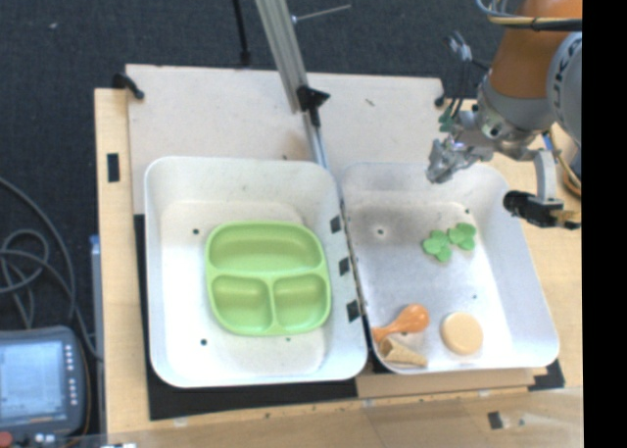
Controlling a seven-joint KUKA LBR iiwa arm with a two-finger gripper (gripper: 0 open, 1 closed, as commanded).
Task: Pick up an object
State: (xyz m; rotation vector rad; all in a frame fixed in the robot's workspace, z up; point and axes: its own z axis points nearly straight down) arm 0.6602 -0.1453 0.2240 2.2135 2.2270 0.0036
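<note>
In the camera view, the right bin (509,240) holds four small things, any of which would serve. A green leafy piece (449,241) lies right of the bin's middle, well apart from the rest. Along the near wall sit an orange drumstick-shaped toy (406,321), a tan cone-like piece (404,350) touching it just nearer, and a pale round disc (461,333) just to their right.

All look like light, stiff plastic toys, probably smooth and a little slippery. The green piece looks flat and thin, so it would likely need the fingers set across its narrow waist, close to the bin floor. The disc seems thicker and offers plain opposite edges, the easier hold. The drumstick is best taken across its thin handle, though the cone crowds it.

The left bin (176,191) bears a green divided tray (266,277).

The arm (529,54) reaches in from the right, its wrist tilted down and leftward, with the gripper (441,164) hanging over the right bin's far wall, far from the green piece and holding nothing visible. Whether it stands open or closed I cannot tell.
</note>
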